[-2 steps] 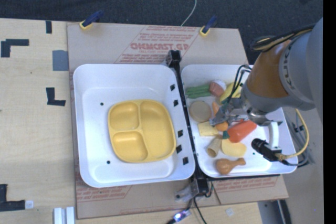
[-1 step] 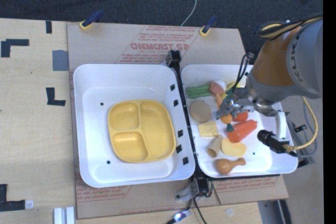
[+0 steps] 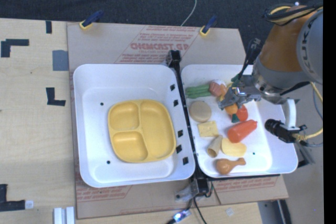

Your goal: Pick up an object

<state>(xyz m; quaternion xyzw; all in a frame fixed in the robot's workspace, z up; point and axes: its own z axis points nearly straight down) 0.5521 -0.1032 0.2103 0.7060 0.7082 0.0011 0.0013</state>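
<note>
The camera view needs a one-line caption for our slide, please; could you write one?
KUKA arm's gripper lowered among toy foods in the right bin; a yellow divided plate sits in the left bin.

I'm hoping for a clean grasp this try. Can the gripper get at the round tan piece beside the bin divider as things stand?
Probably yes. The round tan piece lies uncovered from above in the right bin, and the gripper sits close on its right. The yellow block crowds one side, though.

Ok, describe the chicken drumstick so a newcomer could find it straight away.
Look in the right-hand bin, the one crowded with toy food. The drumstick lies along its near edge, below a pale yellow piece. It alone is brown, with a bulbous end tapering to a thin handle.
</note>
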